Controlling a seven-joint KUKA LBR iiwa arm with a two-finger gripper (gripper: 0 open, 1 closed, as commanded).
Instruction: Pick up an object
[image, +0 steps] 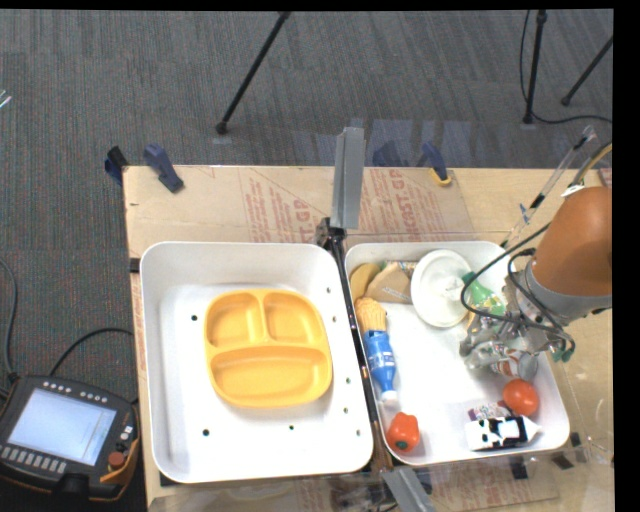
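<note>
The right bin holds several objects: a white round lid or cup, a blue and white bottle with a ridged yellow cap, a small red-orange pepper, a red-orange tomato-like ball, a black and white toy car, a green piece and tan pieces at the back. My gripper hangs low over the right side of this bin, just above the ball, amid cables. Whether anything sits between its fingers cannot be made out.
The left bin carries a yellow divided plate. A grey upright post stands behind the seam between the bins. A teach pendant lies at lower left off the bench. Blue clamps hold the cardboard top.
</note>
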